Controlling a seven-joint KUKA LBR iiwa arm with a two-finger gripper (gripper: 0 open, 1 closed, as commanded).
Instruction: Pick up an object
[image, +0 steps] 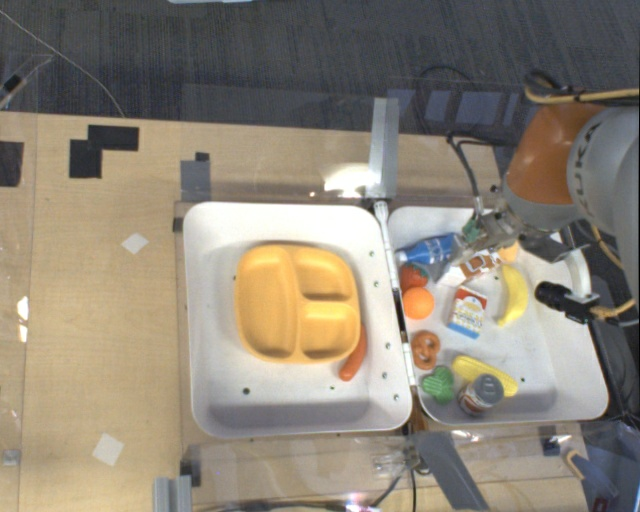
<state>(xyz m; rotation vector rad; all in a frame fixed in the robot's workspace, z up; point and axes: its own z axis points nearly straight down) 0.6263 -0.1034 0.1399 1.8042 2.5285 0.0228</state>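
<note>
The right bin (570, 380) holds several objects. A blue bottle (430, 249) lies at its upper left, with a red item (410, 275) and an orange ball (418, 302) just below it. A small carton (467, 311), a banana (513, 295) and a small brown-and-white item (483, 263) lie near the middle. My gripper (484, 236) hangs low over the bin's upper middle, right of the bottle's end and above the brown-and-white item. The arm's orange band (540, 160) rises behind it.
Along the right bin's front lie an orange round piece (425, 346), a green item (437, 381), a yellow item (487, 370) and a can (482, 394). The left bin (210, 400) holds a yellow divided plate (298, 302) and an orange sausage-shaped piece (352, 362).
</note>
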